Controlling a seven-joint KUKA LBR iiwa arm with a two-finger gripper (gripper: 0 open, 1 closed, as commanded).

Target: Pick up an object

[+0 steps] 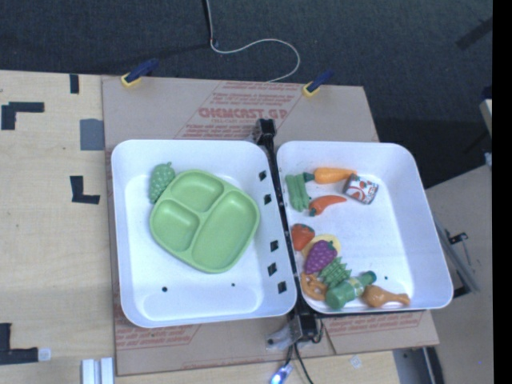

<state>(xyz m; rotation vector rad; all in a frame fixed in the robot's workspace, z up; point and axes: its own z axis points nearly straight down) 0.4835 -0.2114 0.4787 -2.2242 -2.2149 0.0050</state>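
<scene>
The right bin [400,238] holds several toy foods. An orange carrot [333,175] lies near its far edge, with a small red and white can [361,189] beside it. Green beans [296,191] and a second orange piece [326,204] lie close to the divider. Along the near left side sit a red tomato [302,235], purple grapes [319,255], a green leafy piece [335,273], a green vegetable [346,292] and an orange-brown piece [382,298]. The left bin [132,238] holds a green divided plate [205,221] and a green bunch of grapes [161,180].
Both bins sit on a cardboard sheet [240,110] clipped to the wooden bench [48,214]. A thin cable [248,46] loops over the dark floor behind. Black clips [276,246] line the divider between the bins.
</scene>
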